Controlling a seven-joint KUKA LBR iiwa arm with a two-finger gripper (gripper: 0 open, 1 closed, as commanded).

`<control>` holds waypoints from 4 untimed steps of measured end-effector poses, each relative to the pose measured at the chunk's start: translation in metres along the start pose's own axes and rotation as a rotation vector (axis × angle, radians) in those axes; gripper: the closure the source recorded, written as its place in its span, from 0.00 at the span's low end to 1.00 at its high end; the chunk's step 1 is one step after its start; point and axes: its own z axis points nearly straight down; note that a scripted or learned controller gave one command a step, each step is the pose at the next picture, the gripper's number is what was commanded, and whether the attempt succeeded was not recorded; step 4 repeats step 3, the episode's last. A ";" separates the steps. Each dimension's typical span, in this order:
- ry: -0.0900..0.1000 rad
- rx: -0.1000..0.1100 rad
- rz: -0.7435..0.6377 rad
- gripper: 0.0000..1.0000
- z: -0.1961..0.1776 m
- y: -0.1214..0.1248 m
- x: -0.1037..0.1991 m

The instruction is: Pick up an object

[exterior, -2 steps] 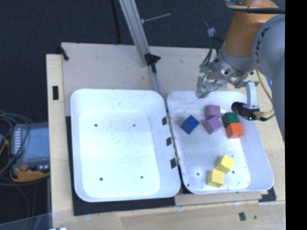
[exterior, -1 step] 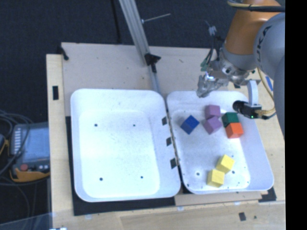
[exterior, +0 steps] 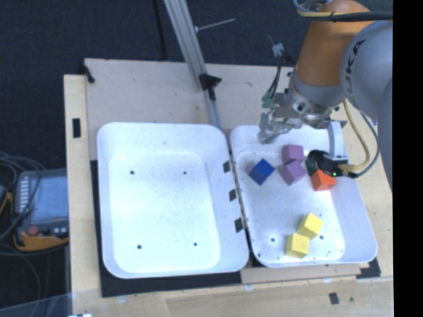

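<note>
The right bin [exterior: 350, 243] holds a blue cube [exterior: 262, 172], two purple cubes [exterior: 293, 154] [exterior: 291, 172], an orange-red block [exterior: 322, 180] and two yellow cubes [exterior: 310, 225] [exterior: 297, 244]. My gripper [exterior: 269, 132] hangs over the bin's far left corner, above and a little behind the blue cube. Nothing shows between its fingers. The purple cubes lie just to its right.
The left bin [exterior: 112, 177] lies beside the right one, with a row of black clips [exterior: 232, 193] along their shared edge. A slanted metal rail [exterior: 188, 41] rises behind the bins. A black cable fitting [exterior: 322, 160] sits near the orange-red block.
</note>
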 end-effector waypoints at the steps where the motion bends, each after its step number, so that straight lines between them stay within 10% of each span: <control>1: 0.001 0.001 -0.001 1.00 -0.005 -0.018 0.046; 4: 0.001 0.002 -0.001 1.00 0.007 -0.078 0.119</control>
